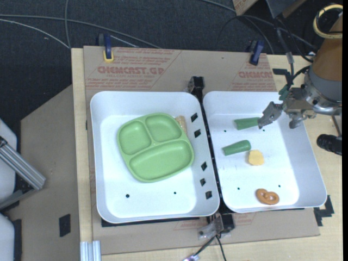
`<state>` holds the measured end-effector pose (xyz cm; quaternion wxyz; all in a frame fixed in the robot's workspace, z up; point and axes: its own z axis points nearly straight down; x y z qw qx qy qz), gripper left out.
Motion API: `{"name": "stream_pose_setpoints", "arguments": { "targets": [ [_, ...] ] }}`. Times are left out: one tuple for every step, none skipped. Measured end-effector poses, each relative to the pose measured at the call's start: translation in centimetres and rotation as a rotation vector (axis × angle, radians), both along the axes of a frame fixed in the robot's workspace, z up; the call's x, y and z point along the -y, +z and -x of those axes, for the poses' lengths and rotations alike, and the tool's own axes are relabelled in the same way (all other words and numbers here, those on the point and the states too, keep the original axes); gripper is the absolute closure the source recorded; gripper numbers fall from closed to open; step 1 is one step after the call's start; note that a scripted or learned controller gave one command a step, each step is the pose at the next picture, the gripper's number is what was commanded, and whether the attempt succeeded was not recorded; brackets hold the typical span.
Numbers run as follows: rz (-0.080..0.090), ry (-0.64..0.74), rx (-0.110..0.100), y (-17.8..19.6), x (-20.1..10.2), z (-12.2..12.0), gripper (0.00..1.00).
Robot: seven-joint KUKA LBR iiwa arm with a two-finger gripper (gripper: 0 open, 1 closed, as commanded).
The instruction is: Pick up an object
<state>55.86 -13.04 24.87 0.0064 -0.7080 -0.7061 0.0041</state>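
Observation:
In the right bin [304,162] lie two green pieces, one near the back [246,123] and one lower down [236,147]. A yellow lump [255,157] sits just right of the lower green piece. A brown pretzel [267,197] lies near the front edge. My gripper [281,116] hangs over the bin's far right part, above the bin floor, its fingers spread open with nothing between them. One fingertip [267,118] points toward the right end of the back green piece.
The left bin [109,145] holds a green divided plate [155,146] with a small tan thing [181,124] at its far right rim. A black divider with clips [202,145] runs between the bins. Cables and a cardboard box lie beyond the bench.

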Motion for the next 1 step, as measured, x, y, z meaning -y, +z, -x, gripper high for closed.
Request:
{"name": "stream_pose_setpoints", "arguments": {
  "targets": [
    [0.002,0.003,0.014,0.73,-0.03,-0.24,0.00]
  ]
}}
